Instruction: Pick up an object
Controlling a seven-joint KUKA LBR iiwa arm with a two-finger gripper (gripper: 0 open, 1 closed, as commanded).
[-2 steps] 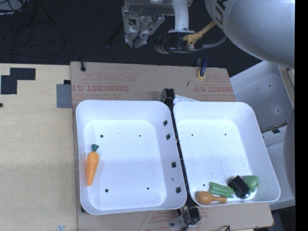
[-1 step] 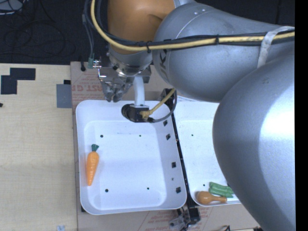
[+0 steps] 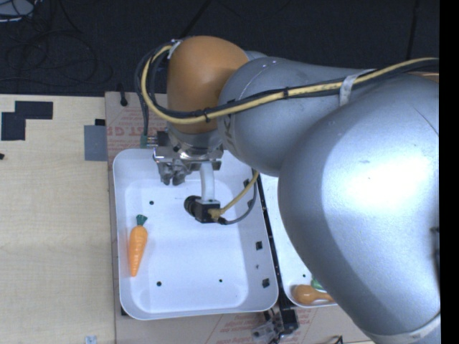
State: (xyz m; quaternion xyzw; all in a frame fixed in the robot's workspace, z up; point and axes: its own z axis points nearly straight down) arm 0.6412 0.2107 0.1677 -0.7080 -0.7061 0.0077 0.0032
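An orange toy carrot (image 3: 137, 244) with a green top lies near the left wall of the left white bin (image 3: 186, 292). The gripper (image 3: 192, 185) hangs over the back middle of that bin, to the right of the carrot and further back, apart from it. A dark part with a yellow cable sits at its lower end. Nothing can be seen held in the gripper. The grey arm with its orange band reaches in from the right and covers most of the right bin.
A small orange object (image 3: 310, 294) with a bit of green lies at the front of the right bin (image 3: 287, 264), partly under the arm. The wooden bench top (image 3: 50, 213) spreads to the left of the bins.
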